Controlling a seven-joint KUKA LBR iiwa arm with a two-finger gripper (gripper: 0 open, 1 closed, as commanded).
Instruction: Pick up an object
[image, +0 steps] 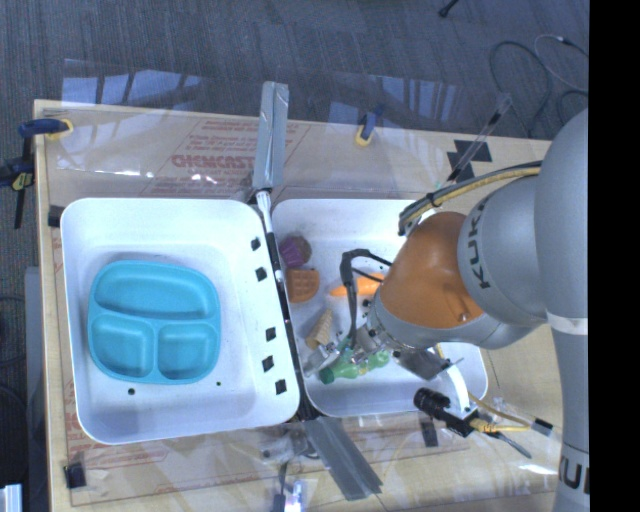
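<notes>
My gripper is low in the right bin, under the grey and orange wrist. It sits right over a green object near the bin's front wall. A tan cone-like piece lies just to its left. Further back are an orange lump, a purple item and an orange stick-like piece partly hidden by the arm. The arm covers much of the bin's right half.
The left bin holds a blue divided plate. A ridge with black clips separates the two bins. A metal bar rises at the back between them.
</notes>
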